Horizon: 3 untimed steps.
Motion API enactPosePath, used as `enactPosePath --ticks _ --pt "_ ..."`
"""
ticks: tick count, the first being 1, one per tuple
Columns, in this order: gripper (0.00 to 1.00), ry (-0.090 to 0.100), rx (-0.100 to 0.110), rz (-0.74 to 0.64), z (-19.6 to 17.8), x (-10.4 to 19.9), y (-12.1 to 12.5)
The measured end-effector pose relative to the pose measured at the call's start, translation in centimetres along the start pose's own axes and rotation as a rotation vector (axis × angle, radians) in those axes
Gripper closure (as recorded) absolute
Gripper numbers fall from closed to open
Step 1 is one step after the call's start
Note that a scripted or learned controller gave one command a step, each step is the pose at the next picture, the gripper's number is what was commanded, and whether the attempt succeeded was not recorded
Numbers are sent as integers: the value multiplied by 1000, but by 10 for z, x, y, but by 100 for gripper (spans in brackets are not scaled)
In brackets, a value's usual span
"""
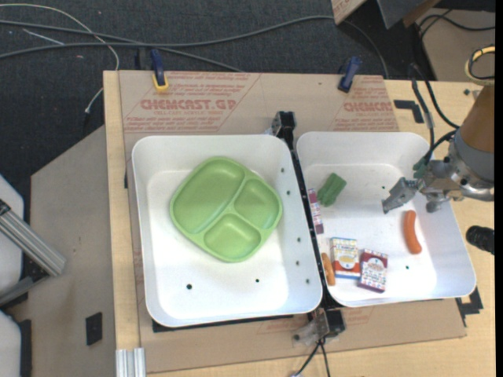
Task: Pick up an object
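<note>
The pincer (412, 197) hangs spread and empty over the right bin (377, 144). An orange sausage (412, 232) lies just beside it at six o'clock, untouched. A green block (331, 188) rests well apart at nine o'clock, small cartons (358, 263) at seven.

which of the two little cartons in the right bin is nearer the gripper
The darker red carton, the rightmost of the pair; the paler carton lies left of it, farther from the gripper.

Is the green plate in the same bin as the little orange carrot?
No, the plate lies alone in the left bin, while the carrot lies in the right bin.
</note>
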State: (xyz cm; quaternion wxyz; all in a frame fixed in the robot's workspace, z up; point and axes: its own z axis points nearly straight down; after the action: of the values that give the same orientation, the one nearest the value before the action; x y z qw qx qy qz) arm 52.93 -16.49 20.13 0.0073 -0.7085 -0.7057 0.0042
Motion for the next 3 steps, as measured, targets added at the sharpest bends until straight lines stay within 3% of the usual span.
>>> enactPosePath --ticks 1,3 --pt "0 -3 -15 -4 -8 1 3" --pt "0 -2 -14 -3 110 -2 5"
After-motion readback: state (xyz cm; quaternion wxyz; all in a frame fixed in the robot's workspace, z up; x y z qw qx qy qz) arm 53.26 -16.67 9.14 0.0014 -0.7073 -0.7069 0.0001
